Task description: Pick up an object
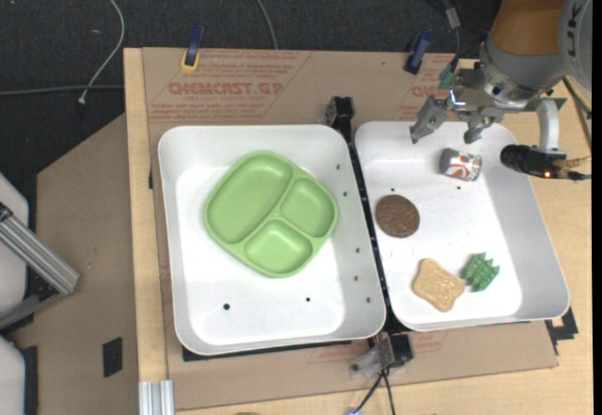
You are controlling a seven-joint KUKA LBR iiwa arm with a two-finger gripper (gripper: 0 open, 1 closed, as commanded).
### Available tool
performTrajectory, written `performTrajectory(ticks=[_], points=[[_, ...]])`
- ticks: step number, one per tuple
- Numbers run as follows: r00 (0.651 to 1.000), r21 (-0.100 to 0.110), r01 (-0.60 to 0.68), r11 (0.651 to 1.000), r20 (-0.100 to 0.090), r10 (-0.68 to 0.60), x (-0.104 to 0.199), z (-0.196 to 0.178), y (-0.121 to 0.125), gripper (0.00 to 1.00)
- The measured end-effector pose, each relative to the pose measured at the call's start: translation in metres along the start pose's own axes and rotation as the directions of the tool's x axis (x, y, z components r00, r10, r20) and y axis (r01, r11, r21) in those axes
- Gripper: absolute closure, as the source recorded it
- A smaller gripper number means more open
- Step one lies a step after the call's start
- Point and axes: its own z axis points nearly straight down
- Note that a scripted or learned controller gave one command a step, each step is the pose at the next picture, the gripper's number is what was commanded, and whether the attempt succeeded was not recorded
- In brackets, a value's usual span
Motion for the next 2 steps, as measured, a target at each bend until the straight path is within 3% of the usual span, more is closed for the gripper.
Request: performTrajectory(ticks=[2], points=[[1.000,0.006,0.000,1.000,-0.001,0.000,-0.001,0.106,0.000,0.00]])
